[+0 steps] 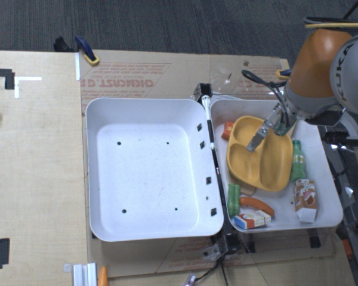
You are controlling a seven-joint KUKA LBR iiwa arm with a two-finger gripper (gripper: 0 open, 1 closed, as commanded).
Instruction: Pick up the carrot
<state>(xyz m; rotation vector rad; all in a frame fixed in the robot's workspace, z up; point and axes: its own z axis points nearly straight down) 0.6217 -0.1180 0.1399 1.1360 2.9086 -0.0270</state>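
1. The right bin point(326, 218) is the landmark. It is crowded, and bare floor is seen only along its right wall and at its top left corner.
2. The carrot point(258, 204) lies near the front wall of the right bin, toward the front left corner. Little open room is around it.
3. A yellow dish point(267, 159) fills the middle of the right bin. Its lower rim is just behind the carrot.
4. A green stick-shaped item point(233, 199) stands just left of the carrot, along the bin's left wall. A small white and red box point(252, 220) lies just in front of the carrot, against the front wall.
5. A small carton point(305, 199) lies at the right side of the bin, apart from the carrot. A green bottle point(297, 159) lies behind the carton, beside the dish.
6. The carrot's long axis runs nearly left to right, with the right end a little closer to the front wall.
7. The end effector point(256, 139) is over the back part of the dish, well behind the carrot. Whether its fingers are apart or together cannot be told.
8. The left bin point(95, 177) stands beside the right bin, and both rest on the bench point(30, 189).
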